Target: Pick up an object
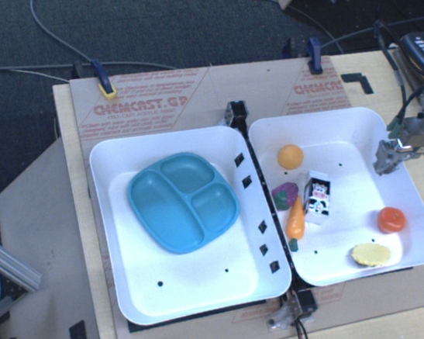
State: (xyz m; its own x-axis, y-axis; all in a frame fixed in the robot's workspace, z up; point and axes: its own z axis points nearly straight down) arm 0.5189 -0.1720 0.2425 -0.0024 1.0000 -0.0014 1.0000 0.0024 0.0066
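The end effector (pixel 388 155) hangs at the right bin's (pixel 394 131) right rim, above the bin floor, and whether it is apart or together I cannot tell at this size; nothing shows in its grip. This looks like the approach step: no object is picked yet. The nearest candidate is the red ball (pixel 391 219), near the bin's right edge toward the front corner, with a yellow piece (pixel 371 254) just beside it at the front edge. A carrot (pixel 295 222) lies by the bin's left wall, its long axis running roughly front to back, tilted slightly, green tip toward the front. An orange ball (pixel 290 155) sits toward the back left, a small carton (pixel 318 195) mid-bin. The next move calls for travelling inward over one object, aligning across its narrow width, then descending. The left bin (pixel 117 217) holds a blue tray (pixel 183 202).
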